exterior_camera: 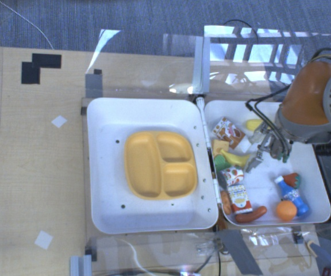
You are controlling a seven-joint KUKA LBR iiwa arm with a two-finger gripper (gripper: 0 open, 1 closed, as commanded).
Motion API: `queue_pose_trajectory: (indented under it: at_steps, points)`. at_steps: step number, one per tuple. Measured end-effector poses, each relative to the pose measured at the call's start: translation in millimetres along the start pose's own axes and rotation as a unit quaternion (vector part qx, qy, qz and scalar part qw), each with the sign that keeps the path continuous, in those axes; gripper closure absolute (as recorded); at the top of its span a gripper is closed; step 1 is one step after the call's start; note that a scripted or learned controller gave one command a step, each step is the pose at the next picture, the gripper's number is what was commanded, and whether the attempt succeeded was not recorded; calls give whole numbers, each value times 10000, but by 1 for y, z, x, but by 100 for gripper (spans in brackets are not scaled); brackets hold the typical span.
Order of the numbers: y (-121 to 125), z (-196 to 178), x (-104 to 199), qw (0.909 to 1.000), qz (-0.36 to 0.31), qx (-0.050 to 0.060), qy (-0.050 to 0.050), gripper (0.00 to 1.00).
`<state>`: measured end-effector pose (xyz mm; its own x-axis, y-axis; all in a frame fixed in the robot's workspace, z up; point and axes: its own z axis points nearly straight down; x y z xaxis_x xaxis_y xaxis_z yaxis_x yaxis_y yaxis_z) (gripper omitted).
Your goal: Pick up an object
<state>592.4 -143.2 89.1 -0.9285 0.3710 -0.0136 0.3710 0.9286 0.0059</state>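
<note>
The right bin (320, 180) holds several toy foods. Among them are a strawberry-print packet (227, 130), a yellow banana (235, 157), a small printed can (231, 176), a red juice carton (239, 198), a sausage (251, 214), an orange (286, 210) and a blue bottle (292, 196). My gripper (258, 153) hangs low over the middle of this bin, just right of the banana and below a yellow piece (253, 123). I see nothing clearly held in it. The arm's orange band (306, 94) is above the bin's back right.
The left bin (105, 154) holds a yellow divided plate (160, 164). A metal divider (200, 68) rises behind the bins where they meet. A black cable (263, 103) loops from the wrist over the right bin's back.
</note>
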Motion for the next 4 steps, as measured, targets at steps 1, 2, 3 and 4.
queue_pose_trajectory:
  at_steps: [1,2,3,4]
  points:
    - [57,-2,-33,10000,61,76,-19,0]
    - [53,-15,-35,9999,50,103,-35,100]
    - [56,-6,-37,9997,206,110,64,100]
    - [91,-143,-2,9837,1799,1,-5,100]
